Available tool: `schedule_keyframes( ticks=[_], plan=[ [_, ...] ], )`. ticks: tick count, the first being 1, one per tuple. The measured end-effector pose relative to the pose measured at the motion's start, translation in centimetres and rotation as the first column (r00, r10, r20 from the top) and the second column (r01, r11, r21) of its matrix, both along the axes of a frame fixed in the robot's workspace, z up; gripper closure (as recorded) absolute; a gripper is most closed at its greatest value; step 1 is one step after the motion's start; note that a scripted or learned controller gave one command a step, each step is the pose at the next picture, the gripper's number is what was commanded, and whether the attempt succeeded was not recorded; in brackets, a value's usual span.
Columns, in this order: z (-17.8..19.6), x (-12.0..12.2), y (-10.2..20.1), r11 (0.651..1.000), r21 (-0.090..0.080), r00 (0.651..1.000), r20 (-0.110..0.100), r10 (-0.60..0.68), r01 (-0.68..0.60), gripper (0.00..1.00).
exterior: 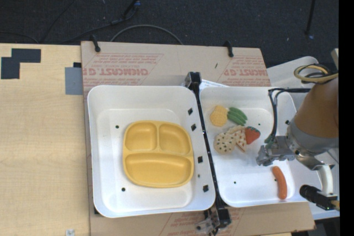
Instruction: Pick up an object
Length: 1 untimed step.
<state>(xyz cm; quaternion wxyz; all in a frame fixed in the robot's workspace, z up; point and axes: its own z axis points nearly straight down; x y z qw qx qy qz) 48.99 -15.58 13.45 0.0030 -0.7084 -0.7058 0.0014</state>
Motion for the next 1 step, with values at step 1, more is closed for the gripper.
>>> schedule_keyframes(
  ticks=[1],
  plan=[
    [6.04, 0.5, 0.56, 1.0, -0.003, 1.0, 0.009, 0.006, -0.006, 1.0]
  ],
)
